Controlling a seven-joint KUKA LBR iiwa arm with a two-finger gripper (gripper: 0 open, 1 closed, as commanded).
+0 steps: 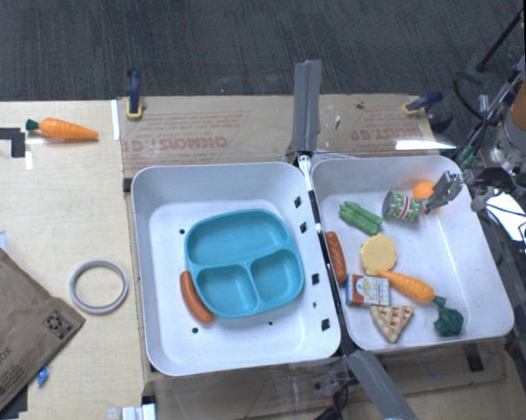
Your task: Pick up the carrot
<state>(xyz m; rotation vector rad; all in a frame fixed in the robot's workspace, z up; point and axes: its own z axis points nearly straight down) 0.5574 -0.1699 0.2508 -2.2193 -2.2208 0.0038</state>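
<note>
**Camera view: gripper at the far corner of the right bin, carrot waiting near its front**

Nearest the camera in the right bin [498, 321], a waffle wedge [392, 321] and a broccoli floret [448, 320] lie along the front wall. Just behind them rests the carrot [408, 285], lying flat at a slant, its thick end touching a small juice carton [369, 291] and its tip pointing toward the broccoli. A round yellow chip [379, 253] sits just beyond it, and a sausage [336, 255] lies along the bin's left wall. Farther back are green pea pods [360, 216], a tipped can [403, 206] and an orange ball [424, 190]. The gripper [444, 191] hangs over that far corner, close beside the ball and can; whether its jaws are spread or pressed together I cannot tell from here, and nothing shows between them.

To do the pick well, the arm should likely travel toward the bin's front and come down over the carrot's middle. Closing across its narrow width, away from the carton, would avoid catching the carton.

A second carrot [64, 130] lies far off on the bench, beyond the left bin [152, 253] with its blue tray [243, 262].
</note>
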